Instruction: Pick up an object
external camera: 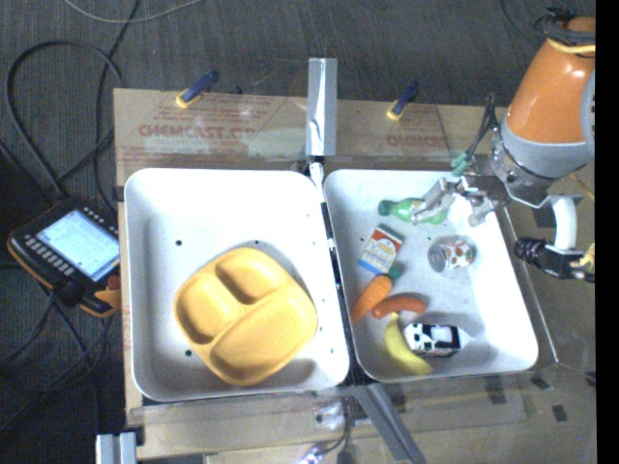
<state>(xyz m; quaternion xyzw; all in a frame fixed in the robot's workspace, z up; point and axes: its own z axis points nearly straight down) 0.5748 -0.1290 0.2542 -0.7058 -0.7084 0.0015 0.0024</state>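
Smooth curved banana (404, 349), glossy 3-compartment yellow plastic tray (247, 314), metal claw (447, 195) over green bottle (399, 206), grip unclear

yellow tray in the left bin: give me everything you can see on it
The yellow tray is a rounded, glossy, plastic-looking divided plate with three compartments: two smaller ones toward the far side and one larger one nearer the camera. It lies flat, open side up, turned at an angle to the walls of the left bin. It sits in the near half of the bin floor. Nothing lies in it, and no other object touches it.
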